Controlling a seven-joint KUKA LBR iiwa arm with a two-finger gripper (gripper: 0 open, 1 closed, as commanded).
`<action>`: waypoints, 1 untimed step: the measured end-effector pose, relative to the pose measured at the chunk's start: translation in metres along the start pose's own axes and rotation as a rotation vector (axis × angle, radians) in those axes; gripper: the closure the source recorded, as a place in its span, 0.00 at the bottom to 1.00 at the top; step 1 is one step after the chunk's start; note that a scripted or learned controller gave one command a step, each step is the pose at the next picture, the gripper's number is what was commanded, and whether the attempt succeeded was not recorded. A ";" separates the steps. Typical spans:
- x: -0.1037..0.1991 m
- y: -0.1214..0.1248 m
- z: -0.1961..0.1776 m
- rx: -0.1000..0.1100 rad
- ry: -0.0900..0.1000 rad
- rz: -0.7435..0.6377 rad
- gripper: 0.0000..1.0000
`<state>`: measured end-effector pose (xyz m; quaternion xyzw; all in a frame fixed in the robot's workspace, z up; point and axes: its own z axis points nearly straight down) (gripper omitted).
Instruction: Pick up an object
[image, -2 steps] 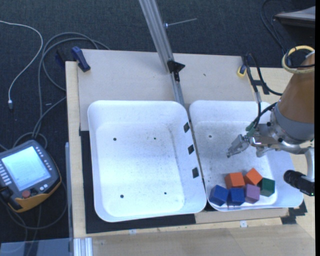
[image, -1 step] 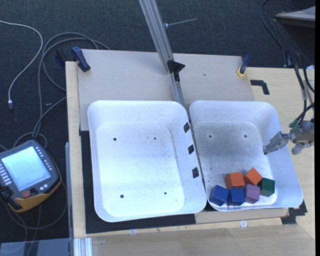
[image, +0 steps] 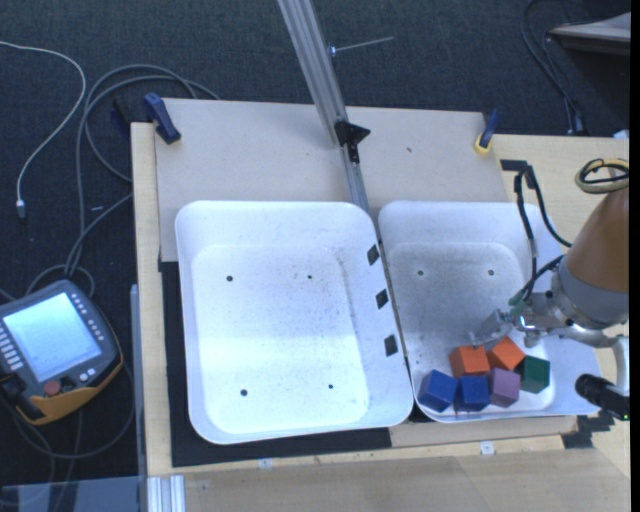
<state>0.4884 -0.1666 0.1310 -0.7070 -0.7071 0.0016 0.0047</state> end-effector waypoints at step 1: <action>0.046 0.044 -0.163 -0.020 -0.006 -0.005 0.00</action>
